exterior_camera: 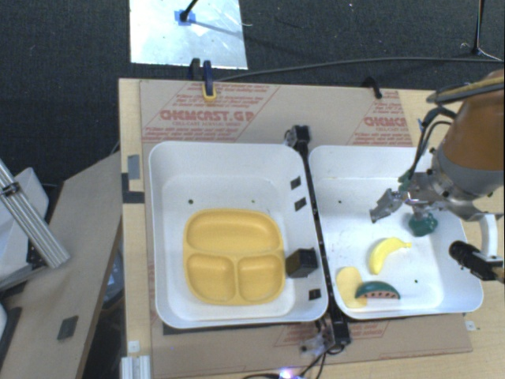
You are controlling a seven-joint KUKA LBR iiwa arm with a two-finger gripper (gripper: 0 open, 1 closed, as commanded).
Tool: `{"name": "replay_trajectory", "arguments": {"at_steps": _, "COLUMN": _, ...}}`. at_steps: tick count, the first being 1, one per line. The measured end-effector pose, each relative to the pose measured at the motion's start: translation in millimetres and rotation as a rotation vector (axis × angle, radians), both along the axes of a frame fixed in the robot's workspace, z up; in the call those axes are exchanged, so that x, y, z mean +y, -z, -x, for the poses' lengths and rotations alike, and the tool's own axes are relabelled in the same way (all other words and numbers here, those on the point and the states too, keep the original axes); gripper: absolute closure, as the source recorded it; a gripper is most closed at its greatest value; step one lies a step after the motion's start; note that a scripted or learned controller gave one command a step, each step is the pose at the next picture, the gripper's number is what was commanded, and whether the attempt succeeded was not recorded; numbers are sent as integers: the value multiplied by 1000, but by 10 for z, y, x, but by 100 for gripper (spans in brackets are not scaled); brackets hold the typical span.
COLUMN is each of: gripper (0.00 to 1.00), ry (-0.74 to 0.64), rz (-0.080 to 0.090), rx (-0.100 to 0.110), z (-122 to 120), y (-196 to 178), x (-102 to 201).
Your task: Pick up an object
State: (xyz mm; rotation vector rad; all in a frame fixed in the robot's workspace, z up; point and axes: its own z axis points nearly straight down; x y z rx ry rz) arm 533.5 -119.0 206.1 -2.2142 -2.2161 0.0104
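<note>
In the right bin (347, 184) lie a yellow banana (388, 252), a watermelon slice (377, 292) and a small pale yellow piece (348, 279) touching the slice. A teal-green round object (423, 225) sits near the bin's right side. My gripper (404, 205) hangs over the right bin, just up and left of the teal object and above the banana. It is open, with one grey finger (385, 206) sticking out to the left and nothing between the fingers.
The left bin (170, 212) holds a yellow three-compartment tray (234, 255) and a small black block (301, 263) at its right wall. A black divider strip (309, 204) runs between the bins. The arm's orange band (477, 136) hangs over the right bin's far right.
</note>
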Motion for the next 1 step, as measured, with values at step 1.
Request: {"name": "replay_trajectory", "arguments": {"at_steps": 1, "gripper": 0, "ry": -3, "rz": 2, "rx": -12, "z": -28, "y": -58, "x": 2}}
